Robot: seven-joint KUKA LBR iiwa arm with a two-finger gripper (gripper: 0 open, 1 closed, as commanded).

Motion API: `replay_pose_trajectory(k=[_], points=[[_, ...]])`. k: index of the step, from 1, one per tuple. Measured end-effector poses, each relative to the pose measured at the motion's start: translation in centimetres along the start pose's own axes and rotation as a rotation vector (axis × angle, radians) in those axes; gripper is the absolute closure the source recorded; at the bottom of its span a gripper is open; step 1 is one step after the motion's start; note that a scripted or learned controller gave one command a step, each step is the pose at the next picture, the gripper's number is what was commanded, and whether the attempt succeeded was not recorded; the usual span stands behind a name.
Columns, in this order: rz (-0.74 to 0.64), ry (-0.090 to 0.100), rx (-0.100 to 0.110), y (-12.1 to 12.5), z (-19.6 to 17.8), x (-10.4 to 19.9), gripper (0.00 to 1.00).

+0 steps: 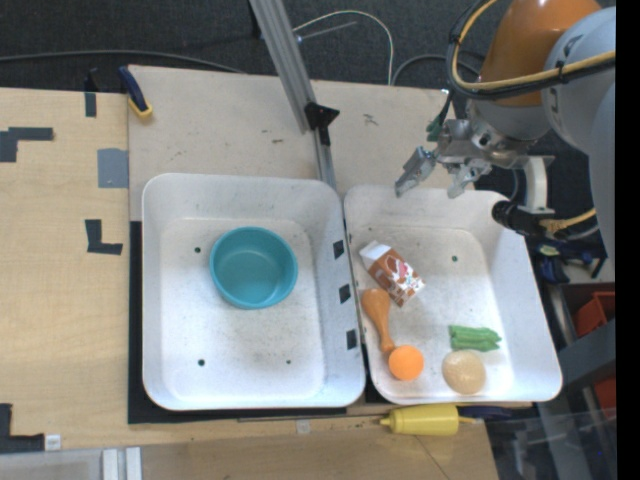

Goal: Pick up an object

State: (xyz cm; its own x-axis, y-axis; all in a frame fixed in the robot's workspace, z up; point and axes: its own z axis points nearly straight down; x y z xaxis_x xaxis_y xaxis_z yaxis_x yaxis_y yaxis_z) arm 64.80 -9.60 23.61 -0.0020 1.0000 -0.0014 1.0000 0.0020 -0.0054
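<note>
Yellow plastic squeeze bottle [424,420] lying on its side at the near edge of the bench, just in front of the right shallow white bin [520,268]. Inside that bin, nearest first: round orange ball [406,363], pale beige round object [464,372], small green leafy-looking toy [474,338], tan drumstick-shaped piece [377,314] touching the ball, and a small red, brown and white carton [392,273] toward the bin's middle. Left shallow white bin [160,268] beside it, holding a teal plastic bowl [253,266] upright. Farthest back, two-finger gripper [434,181] on the grey arm, hovering over the right bin's far rim, fingers spread apart with nothing between them. Likely target the carton: nearer the camera than the gripper and slightly to the view's left, well apart from it. Carton's long axis running diagonally, from far-left to near-right in the view, white end pointing far-left. Judged need: downward, forward reach, with the fingers turned to close across the carton's short side.
</note>
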Motion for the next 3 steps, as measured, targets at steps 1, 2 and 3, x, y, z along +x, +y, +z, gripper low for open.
replay_pose_trajectory(k=[1, 2, 3], points=[[0.001, 0.000, 0.001, 0.0, 4.9, -0.8, 0.00], [0.000, 0.001, 0.003, -0.5, 11.3, -0.3, 0.00], [-0.002, 0.001, -0.003, -0.3, 9.9, -0.3, 1.00]])
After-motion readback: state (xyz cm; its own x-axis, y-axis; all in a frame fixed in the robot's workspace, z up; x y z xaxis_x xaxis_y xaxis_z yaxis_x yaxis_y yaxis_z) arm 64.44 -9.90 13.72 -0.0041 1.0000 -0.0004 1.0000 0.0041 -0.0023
